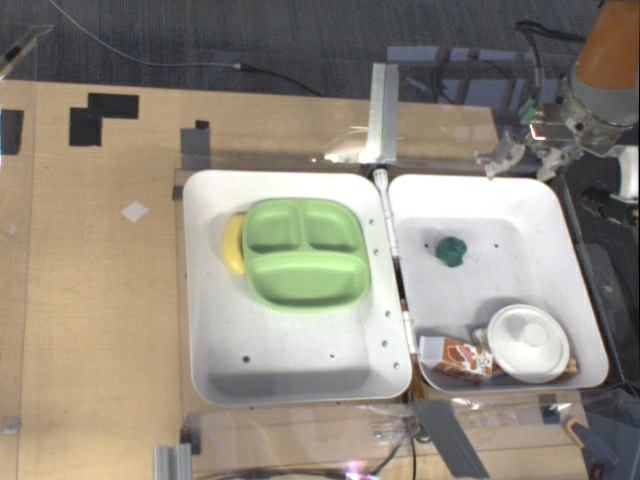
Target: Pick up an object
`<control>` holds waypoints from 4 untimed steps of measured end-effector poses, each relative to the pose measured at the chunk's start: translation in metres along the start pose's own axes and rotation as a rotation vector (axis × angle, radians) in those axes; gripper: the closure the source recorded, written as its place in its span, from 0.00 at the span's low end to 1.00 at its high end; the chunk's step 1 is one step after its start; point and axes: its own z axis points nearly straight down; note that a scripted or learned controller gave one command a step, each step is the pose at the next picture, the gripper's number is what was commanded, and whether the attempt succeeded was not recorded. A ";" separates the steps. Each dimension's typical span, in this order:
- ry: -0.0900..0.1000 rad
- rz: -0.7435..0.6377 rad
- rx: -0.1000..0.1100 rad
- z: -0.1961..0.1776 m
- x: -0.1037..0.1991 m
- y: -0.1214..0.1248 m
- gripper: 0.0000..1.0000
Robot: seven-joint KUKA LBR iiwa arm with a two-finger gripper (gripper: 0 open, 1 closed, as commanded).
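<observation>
Pale wood counter [90, 298] with two shallow white bins side by side, dark carpet behind it. Using the right bin [560, 228] as the landmark: the arm [610, 53] comes in past its far right corner, orange band up top, wrist angled down toward that corner. The hand [520, 158] hangs right over the bin's far rim, fingers spread apart, nothing between them and not touching any item. Inside that bin, a small green lump [451, 251] sits near the middle, well apart from the hand. A white bowl [527, 342] is in the near right corner, lying on a brown snack packet [455, 356]. Left bin [215, 348] next door has a green divided plate [304, 253] with a yellow thing [232, 245] poking out from under its left edge.
</observation>
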 end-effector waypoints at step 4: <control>0.000 0.069 -0.016 0.134 0.066 -0.047 1.00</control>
